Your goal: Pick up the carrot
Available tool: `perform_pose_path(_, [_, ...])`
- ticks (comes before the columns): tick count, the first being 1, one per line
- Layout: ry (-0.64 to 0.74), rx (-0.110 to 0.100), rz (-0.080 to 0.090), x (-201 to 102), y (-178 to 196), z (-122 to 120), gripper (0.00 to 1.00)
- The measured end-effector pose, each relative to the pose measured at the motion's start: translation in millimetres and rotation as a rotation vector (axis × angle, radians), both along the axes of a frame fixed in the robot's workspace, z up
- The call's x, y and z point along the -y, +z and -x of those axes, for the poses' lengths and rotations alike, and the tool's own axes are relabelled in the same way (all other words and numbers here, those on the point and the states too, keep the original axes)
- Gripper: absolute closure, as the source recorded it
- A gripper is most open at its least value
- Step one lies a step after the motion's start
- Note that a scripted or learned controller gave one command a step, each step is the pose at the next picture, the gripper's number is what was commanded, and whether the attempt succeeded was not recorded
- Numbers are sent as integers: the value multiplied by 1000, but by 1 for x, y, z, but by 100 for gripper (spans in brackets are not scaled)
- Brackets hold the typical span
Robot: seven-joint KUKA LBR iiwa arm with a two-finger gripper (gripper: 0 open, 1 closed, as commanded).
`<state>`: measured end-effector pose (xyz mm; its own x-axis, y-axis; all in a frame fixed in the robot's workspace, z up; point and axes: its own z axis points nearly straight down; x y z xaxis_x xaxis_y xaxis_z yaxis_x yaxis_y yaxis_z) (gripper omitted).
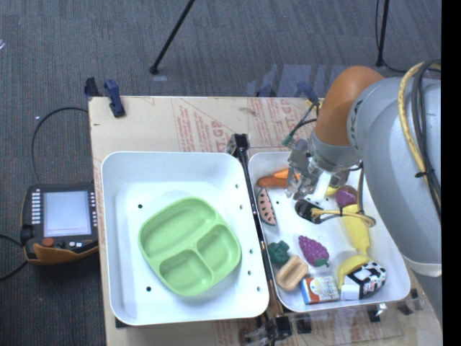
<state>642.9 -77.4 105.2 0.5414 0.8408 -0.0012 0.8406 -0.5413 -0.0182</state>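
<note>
The orange carrot [274, 180] lies in the far left corner of the right bin [400, 265], its right end hidden behind the gripper. My gripper [301, 187] hangs low over the bin just right of the carrot, at its hidden end. I cannot make out whether it touches the carrot.
Around the gripper lie a watermelon slice [266, 207], a purple fruit [346, 195], a banana [356, 231], grapes [314, 249], a green vegetable [278, 251], a bread roll [291, 272] and small cartons [367, 280]. The left bin [122, 186] holds a green divided plate [189, 246].
</note>
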Motion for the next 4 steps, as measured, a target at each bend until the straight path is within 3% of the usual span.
perform_pose_path(1, [0,-1,0,0,0,0,0])
perform_pose_path(2, [1,-2,-2,0,9,0,100])
perform_pose_path(3, [2,-3,-2,0,9,0,0])
perform_pose_path(4, [3,-4,-4,0,19,0,100])
